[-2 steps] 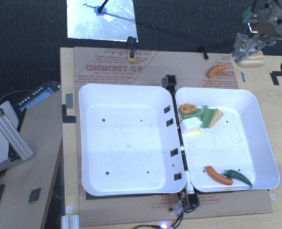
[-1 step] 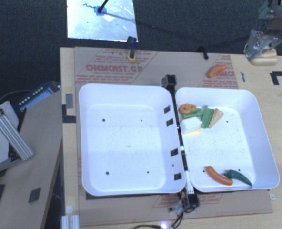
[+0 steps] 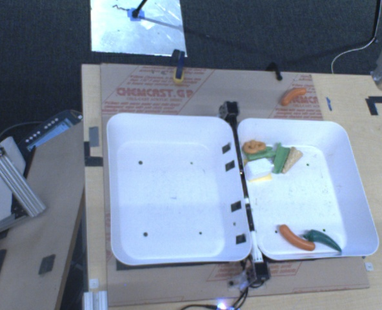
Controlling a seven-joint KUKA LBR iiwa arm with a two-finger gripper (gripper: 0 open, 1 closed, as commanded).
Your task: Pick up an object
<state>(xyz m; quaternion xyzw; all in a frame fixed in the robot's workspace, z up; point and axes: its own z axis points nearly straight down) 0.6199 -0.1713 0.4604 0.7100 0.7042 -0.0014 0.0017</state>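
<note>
In the right bin [image 3: 355, 173] the things worth grabbing sit in two clumps. Toward eleven o'clock of that bin lie an orange pretzel-like piece [image 3: 253, 147], a green piece [image 3: 281, 158], a tan wedge [image 3: 293, 157] and a white block [image 3: 259, 168] with a yellow sliver [image 3: 260, 179] under it, all touching or just beside one another and close to the divider. Down at six o'clock an orange sausage [image 3: 296, 237] lies against a dark green pepper [image 3: 324, 240], both hard by the bin's near wall. From where I stand the pick looks not yet begun: nothing is lifted, and what the pincer is doing I cannot tell. My guess is that the next move calls for choosing one target and coming down from above; the sausage seems the cleaner choice, though the wall beside it leaves little room. The bin's middle is bare, good space for an approach. The left bin [image 3: 123, 173] holds nothing to lift. Another sausage [image 3: 293, 96] rests on the bench at twelve o'clock, outside both bins.
</note>
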